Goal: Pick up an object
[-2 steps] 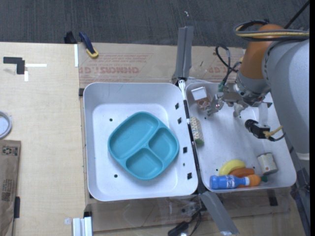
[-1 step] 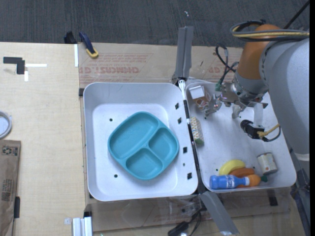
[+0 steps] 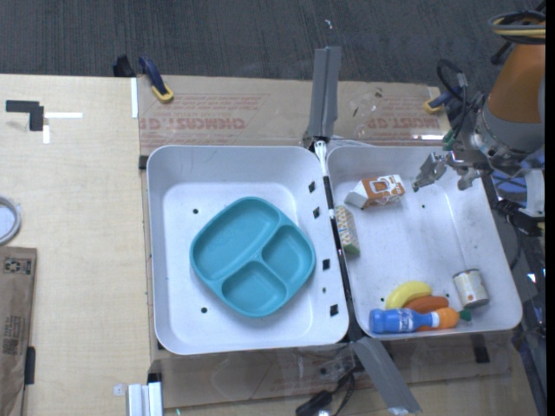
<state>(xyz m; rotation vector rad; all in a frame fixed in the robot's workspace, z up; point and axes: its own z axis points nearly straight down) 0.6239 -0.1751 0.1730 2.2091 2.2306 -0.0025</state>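
Over the right bin's (image 3: 486,224) far right corner hangs the pincer (image 3: 448,168), its two fingers spread apart and nothing between them. Taking the small orange-and-white carton (image 3: 382,189) as the mark, the pincer sits just to its right and apart from it, a slim packet (image 3: 347,230) lies against the bin wall nearer the camera and to its left, and well toward the camera along the near wall lie a yellow banana (image 3: 408,294), an orange carrot-like piece (image 3: 427,303), a blue bottle (image 3: 405,321) and a small can (image 3: 469,288). Far to the carton's left, in the left bin (image 3: 173,258), rests a teal divided plate (image 3: 252,256).
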